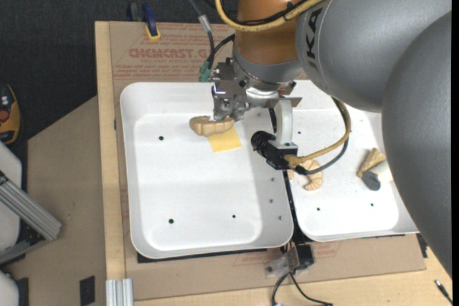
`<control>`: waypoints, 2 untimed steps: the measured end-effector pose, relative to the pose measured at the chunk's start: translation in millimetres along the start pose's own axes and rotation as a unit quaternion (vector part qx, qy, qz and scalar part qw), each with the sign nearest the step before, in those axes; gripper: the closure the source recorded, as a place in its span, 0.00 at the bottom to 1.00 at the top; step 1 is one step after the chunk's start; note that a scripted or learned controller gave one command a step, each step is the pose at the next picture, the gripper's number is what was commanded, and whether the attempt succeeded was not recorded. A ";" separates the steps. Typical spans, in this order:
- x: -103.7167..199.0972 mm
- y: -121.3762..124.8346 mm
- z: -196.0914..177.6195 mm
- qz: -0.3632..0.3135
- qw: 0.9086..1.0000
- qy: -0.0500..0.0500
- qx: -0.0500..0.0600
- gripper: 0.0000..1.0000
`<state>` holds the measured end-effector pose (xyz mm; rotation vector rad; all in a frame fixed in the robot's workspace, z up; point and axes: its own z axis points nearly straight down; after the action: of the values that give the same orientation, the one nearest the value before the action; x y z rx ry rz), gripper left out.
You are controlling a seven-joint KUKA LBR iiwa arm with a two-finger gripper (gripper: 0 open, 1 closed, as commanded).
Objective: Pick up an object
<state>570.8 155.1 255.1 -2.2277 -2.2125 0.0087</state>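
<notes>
Your tool (224, 111) sits low over the tan piece (208, 126) beside the yellow block (225, 142); finger state I cannot tell. Next, you confirm grip, then lift.

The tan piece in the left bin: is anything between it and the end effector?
Nothing visible is. The end effector sits right over the tan piece, at its right end. The yellow square lies just beside it, touching or nearly so, in the left bin.
</notes>
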 end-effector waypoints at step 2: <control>16.9 78.5 -7.7 -0.001 1.000 0.000 -0.001 1.00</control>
<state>649.5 171.5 262.4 -2.2277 -2.2151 0.0051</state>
